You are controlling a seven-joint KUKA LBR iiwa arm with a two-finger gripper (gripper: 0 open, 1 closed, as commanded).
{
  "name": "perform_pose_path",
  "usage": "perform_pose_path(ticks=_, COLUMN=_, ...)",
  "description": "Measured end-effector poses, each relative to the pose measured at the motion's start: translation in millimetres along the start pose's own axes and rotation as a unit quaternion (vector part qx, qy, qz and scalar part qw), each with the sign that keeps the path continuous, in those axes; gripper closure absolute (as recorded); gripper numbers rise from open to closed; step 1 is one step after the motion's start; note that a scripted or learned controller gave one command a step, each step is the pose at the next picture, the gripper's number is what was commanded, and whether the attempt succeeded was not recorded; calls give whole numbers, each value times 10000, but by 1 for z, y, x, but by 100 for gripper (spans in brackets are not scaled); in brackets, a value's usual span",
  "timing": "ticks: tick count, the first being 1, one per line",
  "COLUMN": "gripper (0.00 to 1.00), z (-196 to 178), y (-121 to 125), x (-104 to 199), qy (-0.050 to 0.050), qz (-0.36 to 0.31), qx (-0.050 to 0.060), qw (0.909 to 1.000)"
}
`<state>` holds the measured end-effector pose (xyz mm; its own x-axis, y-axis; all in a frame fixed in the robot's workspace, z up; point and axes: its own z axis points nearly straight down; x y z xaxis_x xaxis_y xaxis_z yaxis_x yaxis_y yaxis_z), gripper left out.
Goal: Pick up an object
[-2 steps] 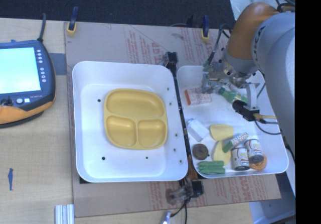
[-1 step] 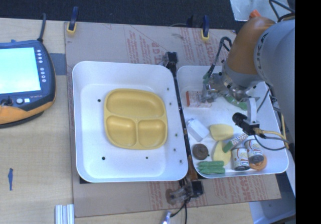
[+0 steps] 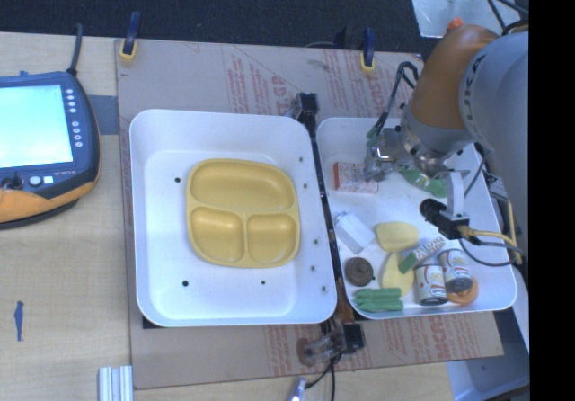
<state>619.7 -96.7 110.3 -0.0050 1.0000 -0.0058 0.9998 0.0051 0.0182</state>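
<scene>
**Desk inventory, largest first**

Arm [image 3: 467, 84]: right edge, partly cut off, hiding the right bin's [image 3: 503, 300] upper corner.
Left bin [image 3: 153, 210]: yellow divided tray [image 3: 243, 210], centre.
Tablet [image 3: 40, 143]: left edge, cropped.
Right bin, lower part: yellow pieces [image 3: 396, 236], cans [image 3: 444, 280], green item [image 3: 377, 300], brown disc [image 3: 359, 271].
Hand [image 3: 382, 155]: upper right bin; grip state indiscernible.

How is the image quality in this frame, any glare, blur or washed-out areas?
Camera view: the pendant screen is blown out to near white, the left bin is bright with detail lost at its rim, the small items beside the yellow tray in the right bin look soft, and the gripper is blurry.
</scene>
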Motion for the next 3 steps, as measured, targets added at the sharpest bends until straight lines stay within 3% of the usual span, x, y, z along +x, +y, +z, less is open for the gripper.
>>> perform_pose_path(ticks=2, gripper=100, z=-21, y=0, x=-2, qy=1, qz=-15, qx=6, qw=10000)
perform_pose_path(ticks=3, gripper=100, z=12, y=-8, x=3, qy=13, qz=1, qx=59, qw=10000)
